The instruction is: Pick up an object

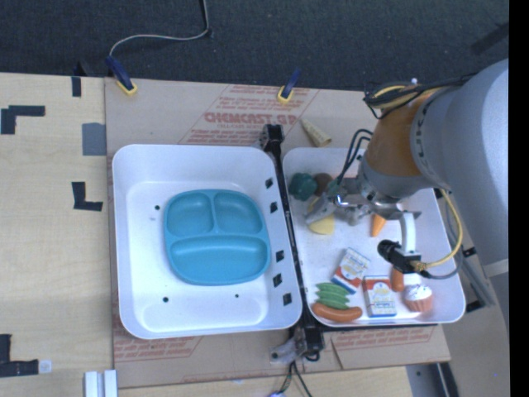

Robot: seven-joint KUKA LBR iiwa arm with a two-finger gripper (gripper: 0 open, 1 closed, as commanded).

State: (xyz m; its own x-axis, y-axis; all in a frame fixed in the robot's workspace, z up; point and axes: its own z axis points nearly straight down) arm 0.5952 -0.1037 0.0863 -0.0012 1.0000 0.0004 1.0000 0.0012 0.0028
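A: What does the bench hold, biggest first?

B: The grey arm (463,139) comes in from three o'clock, its orange band over the right bin (446,308). The left bin (140,304) carries a blue divided plate (217,236) at its centre. The right bin holds the small toy foods.

A: And the gripper?

B: The gripper (335,209) sits low at the right bin's ten o'clock corner. Whether it is released or clenched cannot be told from this slant. Just beside it lie a dark green piece (302,185) at its eleven o'clock and a pale yellow piece (323,225) at its six o'clock; nothing visibly sits in its grasp.

A: So which step is this?

B: Likely the reach or descent onto a pick, with the yellow or green piece the probable target. Further off, towards five o'clock, lie a green pod (334,293), a sausage (337,312) and a small carton (380,297). The next move calls for centring over one item, closing firmly, then lifting straight up clear of the bin wall.
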